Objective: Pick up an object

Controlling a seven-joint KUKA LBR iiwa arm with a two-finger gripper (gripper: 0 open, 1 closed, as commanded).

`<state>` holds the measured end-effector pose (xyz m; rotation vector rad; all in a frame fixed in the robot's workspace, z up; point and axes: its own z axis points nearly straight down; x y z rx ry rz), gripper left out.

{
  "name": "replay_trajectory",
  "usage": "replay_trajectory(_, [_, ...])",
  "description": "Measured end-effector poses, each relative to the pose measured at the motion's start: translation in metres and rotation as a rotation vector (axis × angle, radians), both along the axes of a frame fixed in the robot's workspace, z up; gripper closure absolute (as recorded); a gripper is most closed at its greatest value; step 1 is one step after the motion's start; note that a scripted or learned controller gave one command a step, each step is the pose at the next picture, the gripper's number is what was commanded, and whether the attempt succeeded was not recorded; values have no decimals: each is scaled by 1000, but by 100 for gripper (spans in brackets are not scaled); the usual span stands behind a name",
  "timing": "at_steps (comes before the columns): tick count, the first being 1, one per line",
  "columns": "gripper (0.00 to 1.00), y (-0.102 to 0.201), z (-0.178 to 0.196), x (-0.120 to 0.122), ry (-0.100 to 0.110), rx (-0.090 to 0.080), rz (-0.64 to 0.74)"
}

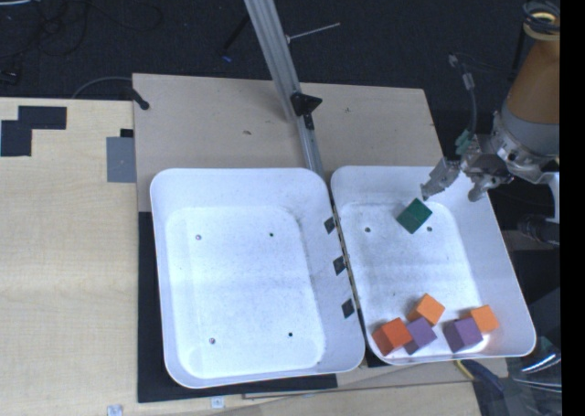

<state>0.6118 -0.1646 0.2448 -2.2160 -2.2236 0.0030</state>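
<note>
On the bench, the left bin (242, 277) lies bare while the right bin (507, 304) keeps five small blocks (437, 323) at its near edge. Over its far edge the gripper (457, 181) is spread, a green block (414, 216) just beside one fingertip, seemingly ungrasped; the pick looks unfinished.

Grey arm entering from right, orange band above wrist, tool (454, 182) fingers spread, angled down-left.

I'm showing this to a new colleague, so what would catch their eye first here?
Probably the dark green block, alone near the far end of the right bin, just below the gripper. Next, the orange and purple blocks clustered along that bin's near edge.
</note>
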Motion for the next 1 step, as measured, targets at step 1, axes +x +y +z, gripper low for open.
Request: replay_trajectory(1, [0, 0, -113, 35, 7, 2, 1])
